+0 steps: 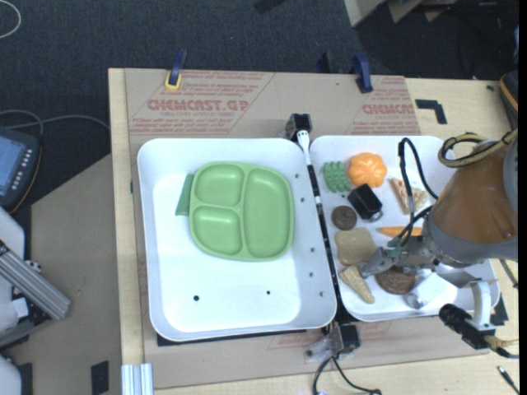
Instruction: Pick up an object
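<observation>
Gripper (401, 263) down by the right white bin's (473, 315) front edge.
I can't tell its state; the small brown rounded lump (396, 283) beneath looks light, stiff; I'd pinch its sides.

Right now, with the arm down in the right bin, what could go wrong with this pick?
The gripper sits low among crowded items: a brown round piece, a tan block and a pale cone lie close together, so it might nudge or catch a neighbour. The black cable loops over the right bin and might snag.
</observation>
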`<state>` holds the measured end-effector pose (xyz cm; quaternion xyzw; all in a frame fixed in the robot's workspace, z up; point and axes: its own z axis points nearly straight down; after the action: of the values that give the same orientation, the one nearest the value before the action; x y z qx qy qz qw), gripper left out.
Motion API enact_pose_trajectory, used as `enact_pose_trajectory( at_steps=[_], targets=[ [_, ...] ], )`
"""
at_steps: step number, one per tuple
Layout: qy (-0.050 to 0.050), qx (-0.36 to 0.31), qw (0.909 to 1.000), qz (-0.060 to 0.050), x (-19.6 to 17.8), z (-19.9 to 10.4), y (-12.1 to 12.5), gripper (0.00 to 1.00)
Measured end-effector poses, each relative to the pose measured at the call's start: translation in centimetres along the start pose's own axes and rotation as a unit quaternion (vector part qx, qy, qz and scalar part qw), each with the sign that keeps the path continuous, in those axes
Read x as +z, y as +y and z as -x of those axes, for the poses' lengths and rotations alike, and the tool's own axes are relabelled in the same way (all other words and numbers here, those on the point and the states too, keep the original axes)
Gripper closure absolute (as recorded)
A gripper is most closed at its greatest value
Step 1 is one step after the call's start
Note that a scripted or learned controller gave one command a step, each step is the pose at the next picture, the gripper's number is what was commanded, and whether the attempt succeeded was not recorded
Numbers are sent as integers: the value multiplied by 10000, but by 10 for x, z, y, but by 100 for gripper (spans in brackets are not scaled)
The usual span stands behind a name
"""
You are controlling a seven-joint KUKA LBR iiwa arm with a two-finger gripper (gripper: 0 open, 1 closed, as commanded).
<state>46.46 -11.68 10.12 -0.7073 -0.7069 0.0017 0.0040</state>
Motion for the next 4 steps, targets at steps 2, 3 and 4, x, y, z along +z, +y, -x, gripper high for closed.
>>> enact_pose_trajectory(
  at_steps=[2,3,4],
  targets=[
    [-38,10,10000,86,3,1,2,100],
    [-27,-5,10000,65,-39,2,1,100],
    [-25,-9,10000,69,-102,1,-2,100]
  ],
)
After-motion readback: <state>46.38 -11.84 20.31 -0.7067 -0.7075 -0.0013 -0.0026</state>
